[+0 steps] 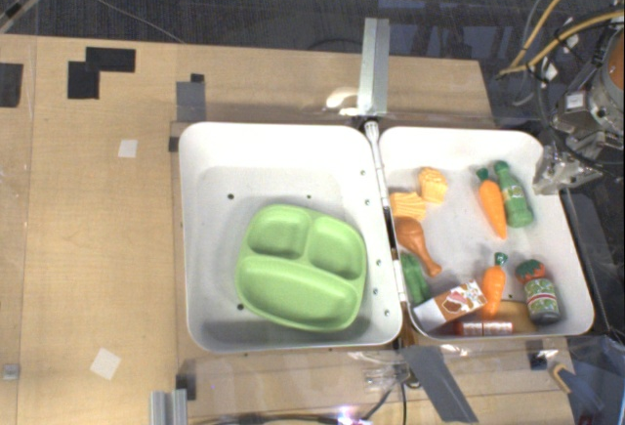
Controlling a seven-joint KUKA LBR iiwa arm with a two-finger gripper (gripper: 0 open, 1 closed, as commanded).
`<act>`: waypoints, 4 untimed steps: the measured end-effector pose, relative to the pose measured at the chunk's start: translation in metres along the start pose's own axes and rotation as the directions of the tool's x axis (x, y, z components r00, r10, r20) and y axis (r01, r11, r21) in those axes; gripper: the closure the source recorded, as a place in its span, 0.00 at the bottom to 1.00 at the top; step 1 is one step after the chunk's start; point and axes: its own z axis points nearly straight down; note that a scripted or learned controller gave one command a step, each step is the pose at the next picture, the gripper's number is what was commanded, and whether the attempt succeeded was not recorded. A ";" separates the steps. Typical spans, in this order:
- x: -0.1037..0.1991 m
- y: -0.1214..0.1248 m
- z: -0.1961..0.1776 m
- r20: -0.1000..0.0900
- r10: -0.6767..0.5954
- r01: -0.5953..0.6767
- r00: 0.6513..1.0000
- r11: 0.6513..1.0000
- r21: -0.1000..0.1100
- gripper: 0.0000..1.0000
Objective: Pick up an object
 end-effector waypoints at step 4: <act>-0.012 0.046 0.153 0.004 -0.501 0.501 0.866 0.866 -0.002 0.00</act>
